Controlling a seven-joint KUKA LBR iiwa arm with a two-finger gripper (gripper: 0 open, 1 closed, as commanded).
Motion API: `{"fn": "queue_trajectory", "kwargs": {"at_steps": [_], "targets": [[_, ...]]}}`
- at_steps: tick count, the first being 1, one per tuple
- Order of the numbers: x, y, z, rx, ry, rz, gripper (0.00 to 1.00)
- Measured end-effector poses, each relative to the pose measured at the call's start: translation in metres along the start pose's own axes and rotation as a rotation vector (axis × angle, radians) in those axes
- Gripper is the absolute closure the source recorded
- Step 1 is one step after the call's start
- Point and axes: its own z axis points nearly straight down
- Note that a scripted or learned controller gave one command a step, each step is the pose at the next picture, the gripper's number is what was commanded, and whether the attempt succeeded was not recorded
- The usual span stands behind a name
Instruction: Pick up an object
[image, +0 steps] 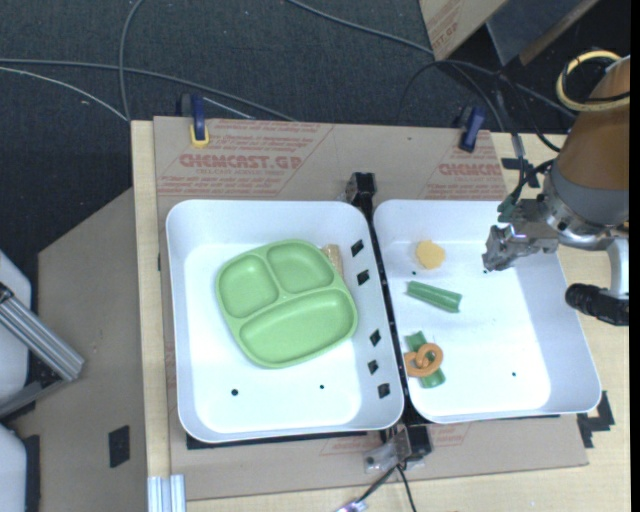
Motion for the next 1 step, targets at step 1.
{"fn": "queue_trajectory", "kwargs": {"at_steps": [1], "targets": [[0.047, 0.0207, -0.0093, 0.0, 0.001, -0.001, 1.0]]}}
